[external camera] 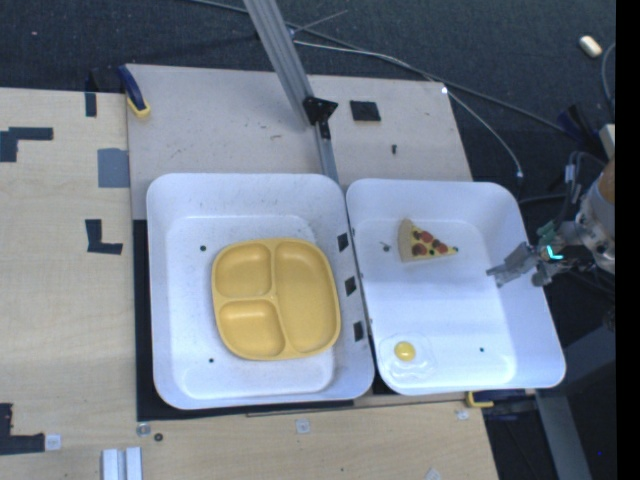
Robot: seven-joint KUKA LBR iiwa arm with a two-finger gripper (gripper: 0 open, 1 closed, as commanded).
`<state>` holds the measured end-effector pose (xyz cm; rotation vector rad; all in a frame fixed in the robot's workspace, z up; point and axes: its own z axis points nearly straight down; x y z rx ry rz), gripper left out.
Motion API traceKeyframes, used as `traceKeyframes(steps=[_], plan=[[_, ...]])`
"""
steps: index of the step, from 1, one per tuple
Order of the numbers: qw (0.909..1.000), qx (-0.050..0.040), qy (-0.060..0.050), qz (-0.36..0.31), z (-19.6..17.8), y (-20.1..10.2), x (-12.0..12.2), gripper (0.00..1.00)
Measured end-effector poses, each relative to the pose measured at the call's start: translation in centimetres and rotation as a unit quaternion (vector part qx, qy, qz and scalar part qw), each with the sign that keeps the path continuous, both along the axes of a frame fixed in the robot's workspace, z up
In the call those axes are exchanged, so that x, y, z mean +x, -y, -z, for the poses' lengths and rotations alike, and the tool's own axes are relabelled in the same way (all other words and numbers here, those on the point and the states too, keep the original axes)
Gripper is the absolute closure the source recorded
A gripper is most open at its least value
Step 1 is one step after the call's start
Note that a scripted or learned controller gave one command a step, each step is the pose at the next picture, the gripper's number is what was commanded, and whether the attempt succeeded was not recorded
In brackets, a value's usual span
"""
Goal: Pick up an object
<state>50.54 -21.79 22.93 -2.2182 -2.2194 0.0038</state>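
A pale wooden bench top [60, 268] fills the left and lower part of the view, marked with several dark grey tape patches [113, 167]. Laid over it is a lighter speckled beige board [230, 128], which bears a small black square [365, 111] near its far edge. A blue and yellow clamp [134, 92] grips the board's far left corner. A slanted grey metal bar [275, 38] crosses the board from the top of the view. Beyond the bench lies dark blue-grey carpet floor [480, 28], with thin grey cables [470, 98] trailing across it. The light is even and soft.
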Motion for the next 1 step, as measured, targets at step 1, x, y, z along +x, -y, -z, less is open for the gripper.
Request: traceKeyframes(steps=[1], plan=[[1.0,-0.0005,0.001,0.0,-0.1,0.01,0.07,0.0]])
